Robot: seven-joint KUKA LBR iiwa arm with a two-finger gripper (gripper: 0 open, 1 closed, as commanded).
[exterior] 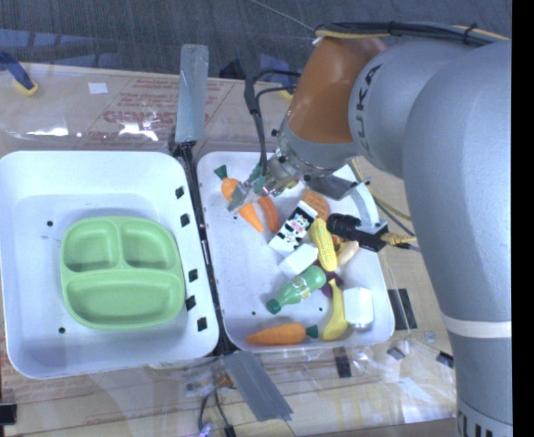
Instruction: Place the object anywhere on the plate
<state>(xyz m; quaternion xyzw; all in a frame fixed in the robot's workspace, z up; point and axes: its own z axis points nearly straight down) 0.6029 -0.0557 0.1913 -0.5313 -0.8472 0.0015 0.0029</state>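
1. The gripper (pixel 253 189) sits low in the right bin (pixel 249 317), fingers closed around a toy carrot (pixel 249 212).
2. The green plate (pixel 121 271) lies left of that bin, in the left bin (pixel 21 208).

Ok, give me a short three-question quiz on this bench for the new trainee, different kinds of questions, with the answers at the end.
1. True or false: the green plate lies in the left bin.
2. Multiple choice: which toy lies along the near edge of the right bin? A) carrot B) green bottle C) corn cob
3. Fill in: the gripper hovers over the ____ bin.

Key: 1 true. 2 A. 3 right.
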